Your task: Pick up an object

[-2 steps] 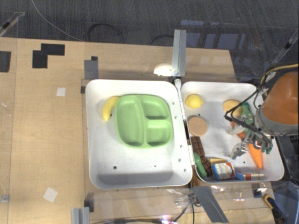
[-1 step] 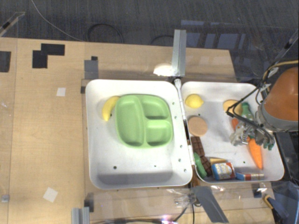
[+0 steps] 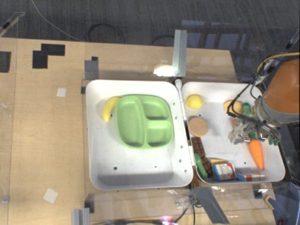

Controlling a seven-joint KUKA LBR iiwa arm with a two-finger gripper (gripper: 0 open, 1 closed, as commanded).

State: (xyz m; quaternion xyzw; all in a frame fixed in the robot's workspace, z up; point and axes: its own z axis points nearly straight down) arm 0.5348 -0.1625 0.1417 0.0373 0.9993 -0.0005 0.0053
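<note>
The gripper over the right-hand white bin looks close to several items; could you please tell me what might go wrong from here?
The gripper hangs at the right bin's far right, where an orange toy carrot and a yellow rounded piece lie close together. It may nudge one while reaching for another. The carrot is tapered and could slip from the grasp. It also lies near the bin's right wall, which may block the gripper.

Pale wood tabletop (image 3: 42,139) carries two shallow white bins side by side. Right bin (image 3: 213,90) sits under the claw (image 3: 246,134); left bin (image 3: 101,172) touches it on the side away from the claw. Black square marks (image 3: 47,54) on the wood far from the claw, beyond the left bin. Metal brackets (image 3: 179,55) at the bins' edges.
</note>
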